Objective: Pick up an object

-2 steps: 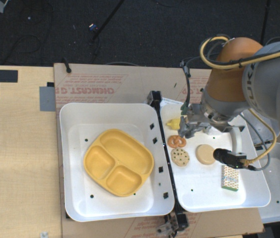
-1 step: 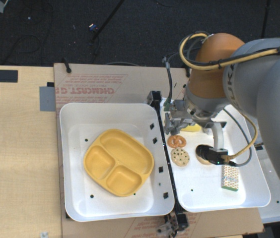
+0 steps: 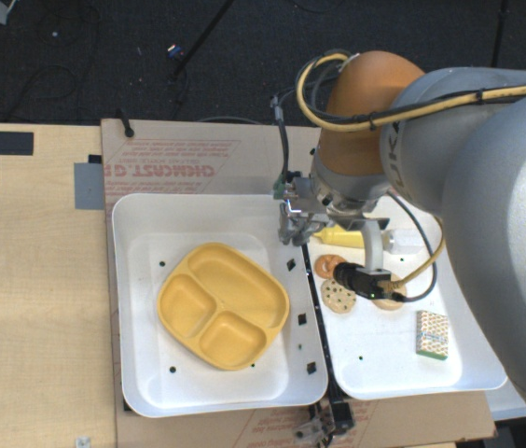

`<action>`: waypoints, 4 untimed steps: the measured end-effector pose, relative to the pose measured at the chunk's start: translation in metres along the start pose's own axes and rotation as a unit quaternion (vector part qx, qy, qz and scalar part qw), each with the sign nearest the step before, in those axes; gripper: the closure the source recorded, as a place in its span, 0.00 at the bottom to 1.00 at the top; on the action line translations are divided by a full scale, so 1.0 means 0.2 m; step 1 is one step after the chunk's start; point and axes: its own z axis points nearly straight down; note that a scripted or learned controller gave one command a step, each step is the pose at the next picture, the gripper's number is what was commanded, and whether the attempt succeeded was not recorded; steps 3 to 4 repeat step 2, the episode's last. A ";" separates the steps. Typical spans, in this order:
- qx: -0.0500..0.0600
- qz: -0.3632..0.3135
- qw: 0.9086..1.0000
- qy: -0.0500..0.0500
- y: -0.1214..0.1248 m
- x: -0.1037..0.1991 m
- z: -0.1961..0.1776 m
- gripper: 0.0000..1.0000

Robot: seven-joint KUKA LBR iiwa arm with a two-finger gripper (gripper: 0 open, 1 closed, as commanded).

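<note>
My gripper [image 3: 293,222] hangs low over the near-left corner of the right bin [image 3: 394,373], close to the wall between the two bins. The grey wrist and orange band hide most of it. Just to its right lies a yellow object [image 3: 339,237], partly under the wrist. Below that sit a small brown ring-shaped piece [image 3: 325,267] and a round chocolate-chip cookie [image 3: 337,297]. A small patterned box [image 3: 432,334] lies further right in the same bin. A yellow divided plate [image 3: 223,303] rests in the left bin [image 3: 142,343].
The big grey arm covers the right side of the right bin. A black connector with cables [image 3: 364,282] hangs from the wrist over the toys. Cardboard [image 3: 179,161] lies beneath the bins, and a wooden bench top [image 3: 30,287] extends to the left.
</note>
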 end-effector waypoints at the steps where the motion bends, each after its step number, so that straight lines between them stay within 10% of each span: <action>1: 0.000 0.000 1.000 0.000 0.03 0.24 -0.08 1.00; 2: 0.001 0.001 1.000 -0.001 0.03 0.23 -0.07 0.00; 4: 0.001 0.001 1.000 -0.001 0.03 0.23 -0.07 0.00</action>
